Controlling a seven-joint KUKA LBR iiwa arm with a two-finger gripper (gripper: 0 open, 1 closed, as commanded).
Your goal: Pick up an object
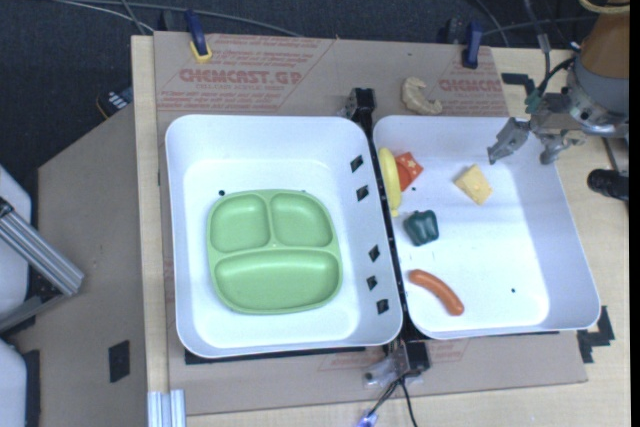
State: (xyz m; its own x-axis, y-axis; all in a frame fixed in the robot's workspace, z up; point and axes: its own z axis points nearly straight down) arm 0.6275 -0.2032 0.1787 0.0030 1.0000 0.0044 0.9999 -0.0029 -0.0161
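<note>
A green divided plate (274, 251) fills the left bin (190, 155). The right bin (540, 255), centre-right, holds a banana (388, 179), green pepper (421, 227), sausage (436, 291) and yellow block (474, 184). Upper right, the end effector (530, 143) hovers spread, pinching nothing.

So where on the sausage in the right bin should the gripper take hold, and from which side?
Probably across the middle of the sausage, coming straight down from above. It lies flat on the floor of the right bin, long and narrow, slanting from upper left to lower right, so fingers closing across its short width should fit best. It lies apart from the green pepper, leaving room. The gripper is at the bin's far right corner.
</note>
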